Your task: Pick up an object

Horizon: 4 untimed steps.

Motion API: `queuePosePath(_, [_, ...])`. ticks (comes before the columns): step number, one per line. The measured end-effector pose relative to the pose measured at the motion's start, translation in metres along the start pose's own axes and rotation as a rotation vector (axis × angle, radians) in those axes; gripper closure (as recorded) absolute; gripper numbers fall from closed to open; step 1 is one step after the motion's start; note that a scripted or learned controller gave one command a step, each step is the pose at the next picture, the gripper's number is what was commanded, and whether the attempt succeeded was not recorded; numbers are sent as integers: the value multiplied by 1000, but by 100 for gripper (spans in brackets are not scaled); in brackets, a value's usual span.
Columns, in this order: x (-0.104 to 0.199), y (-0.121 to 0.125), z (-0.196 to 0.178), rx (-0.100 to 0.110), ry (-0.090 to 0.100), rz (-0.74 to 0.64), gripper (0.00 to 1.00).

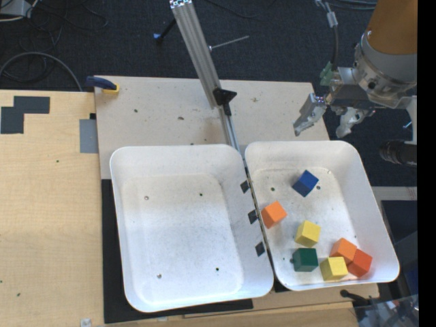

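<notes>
Blocks are clustered in the right bin (368, 182): blue block (306, 182), orange block (274, 214), yellow block (307, 234), others crowded near the front corner. The gripper (328, 119) is held above the rim, seemingly spread open, nothing grasped. Crowded blocks could be nudged aside. A pale bench (157, 114) is seen over dark flooring.

Right bin (354, 157) as landmark, its upper half open around a lone blue cube (306, 182), lower corner crowded with yellow, green and orange cubes touching, slanted aluminium rail (201, 54) bordering its left rim, left bin (136, 162) beyond the rail bare.
</notes>
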<state>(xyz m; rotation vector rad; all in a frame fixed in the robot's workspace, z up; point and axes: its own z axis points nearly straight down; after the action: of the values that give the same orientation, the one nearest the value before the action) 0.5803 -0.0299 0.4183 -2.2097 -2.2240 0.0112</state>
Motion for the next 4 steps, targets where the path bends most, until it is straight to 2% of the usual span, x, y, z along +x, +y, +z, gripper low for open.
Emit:
queuePosePath(1, [93,-59,-20,-7,3,-2,0])
queuePosePath(2, [55,-58,-126,-16,0,9,0])
queuePosePath(3, [89,6,-120,-6,0,1,0])
queuePosePath(4, [52,55,-117,-6,-2,10,0])
